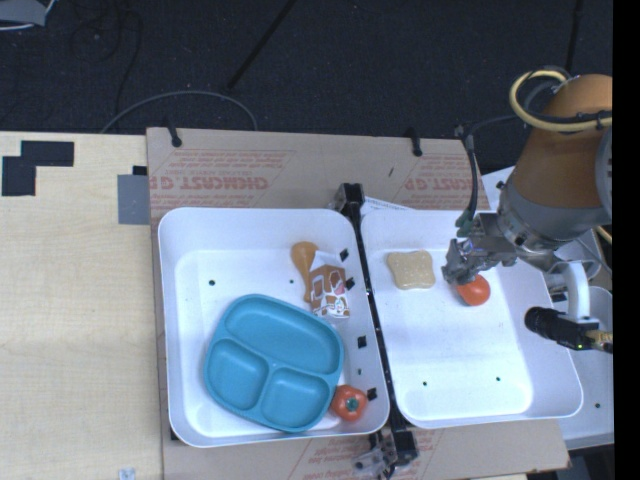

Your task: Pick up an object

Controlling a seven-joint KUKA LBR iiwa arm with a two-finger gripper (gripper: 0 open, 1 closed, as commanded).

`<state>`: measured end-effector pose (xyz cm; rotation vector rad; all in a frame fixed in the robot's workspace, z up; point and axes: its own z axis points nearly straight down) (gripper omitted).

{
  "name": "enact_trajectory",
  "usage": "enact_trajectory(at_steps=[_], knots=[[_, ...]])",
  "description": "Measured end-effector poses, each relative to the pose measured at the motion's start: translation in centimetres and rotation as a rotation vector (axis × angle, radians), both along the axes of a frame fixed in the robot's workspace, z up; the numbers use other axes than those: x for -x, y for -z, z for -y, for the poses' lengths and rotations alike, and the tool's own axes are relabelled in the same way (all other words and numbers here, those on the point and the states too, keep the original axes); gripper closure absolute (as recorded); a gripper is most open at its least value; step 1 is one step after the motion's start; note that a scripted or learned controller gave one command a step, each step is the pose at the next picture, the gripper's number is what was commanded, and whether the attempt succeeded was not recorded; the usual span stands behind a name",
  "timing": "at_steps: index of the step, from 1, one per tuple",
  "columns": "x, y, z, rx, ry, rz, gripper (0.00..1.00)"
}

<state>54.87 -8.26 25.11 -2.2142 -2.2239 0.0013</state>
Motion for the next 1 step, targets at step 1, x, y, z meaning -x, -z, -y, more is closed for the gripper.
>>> enact_trajectory(at_steps=[1], knots=[[-0.39, 0.83, -5.76, 0.000, 0.000, -0.002, 1.00]])
